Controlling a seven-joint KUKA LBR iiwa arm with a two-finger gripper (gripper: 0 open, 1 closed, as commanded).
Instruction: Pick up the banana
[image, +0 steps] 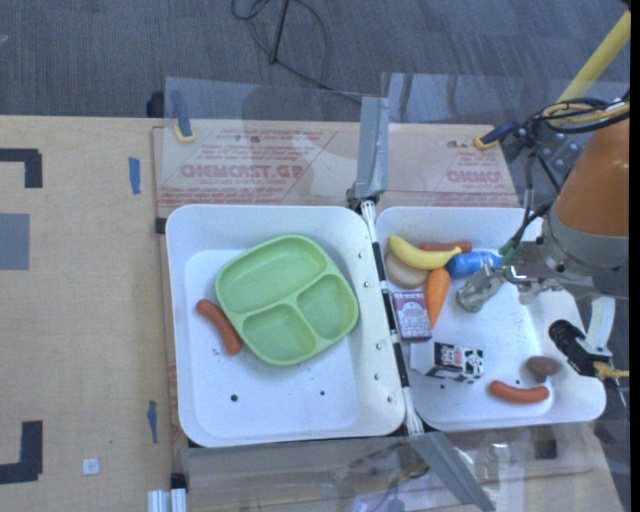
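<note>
Banana (422, 253) lies in right bin (575, 405) beside carrot (437, 294); claw (478, 292) state unclear.

A robotics lab: plywood bench (70, 330) with tape marks, two white bins (190, 400), trailing cables (290, 50).

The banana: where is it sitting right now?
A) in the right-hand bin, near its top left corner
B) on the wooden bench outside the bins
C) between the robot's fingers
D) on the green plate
A: the banana lies in the right bin, up by its top left corner above the carrot.
</note>
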